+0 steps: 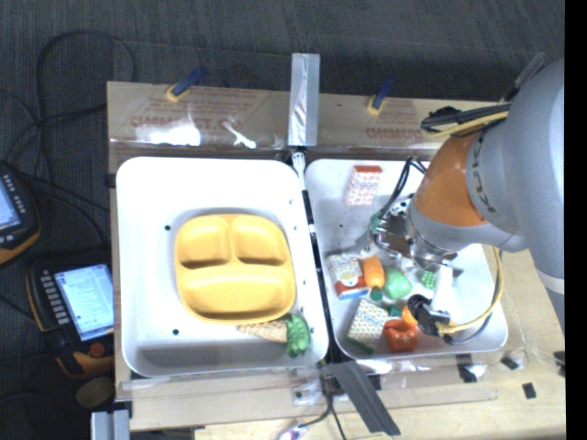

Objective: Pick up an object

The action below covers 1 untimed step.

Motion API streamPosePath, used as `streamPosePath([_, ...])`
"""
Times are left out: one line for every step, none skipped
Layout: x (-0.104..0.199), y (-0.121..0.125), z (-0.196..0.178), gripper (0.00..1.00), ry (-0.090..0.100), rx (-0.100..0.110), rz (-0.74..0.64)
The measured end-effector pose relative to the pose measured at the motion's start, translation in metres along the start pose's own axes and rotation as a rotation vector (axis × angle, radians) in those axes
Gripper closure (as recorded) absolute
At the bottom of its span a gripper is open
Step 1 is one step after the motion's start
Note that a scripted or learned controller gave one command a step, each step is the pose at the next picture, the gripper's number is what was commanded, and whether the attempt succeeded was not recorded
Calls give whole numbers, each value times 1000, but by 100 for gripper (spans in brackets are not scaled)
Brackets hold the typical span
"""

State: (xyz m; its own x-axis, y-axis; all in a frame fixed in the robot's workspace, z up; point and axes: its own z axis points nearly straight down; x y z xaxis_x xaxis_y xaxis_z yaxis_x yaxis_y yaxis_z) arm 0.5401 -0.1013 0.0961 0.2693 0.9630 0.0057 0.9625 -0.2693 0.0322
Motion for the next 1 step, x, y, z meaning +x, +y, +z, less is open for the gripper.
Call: streamPosePath([1,2,-11,100,3,0,-2])
